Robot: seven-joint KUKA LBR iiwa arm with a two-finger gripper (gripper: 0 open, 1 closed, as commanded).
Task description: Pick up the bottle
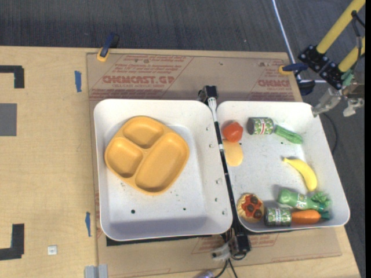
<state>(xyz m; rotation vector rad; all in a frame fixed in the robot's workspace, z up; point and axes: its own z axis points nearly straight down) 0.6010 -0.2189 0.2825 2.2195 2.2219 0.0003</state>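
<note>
Bottle [269, 127] lies flat, unobstructed, in right bin [266, 167]; gripper [336, 101] hovers upper right, aperture indiscernible.

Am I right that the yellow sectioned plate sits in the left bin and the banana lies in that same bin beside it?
Not quite. The yellow sectioned plate is indeed in the left bin, but the banana lies in the right bin, among the other toy foods, as the camera view shows.
</note>
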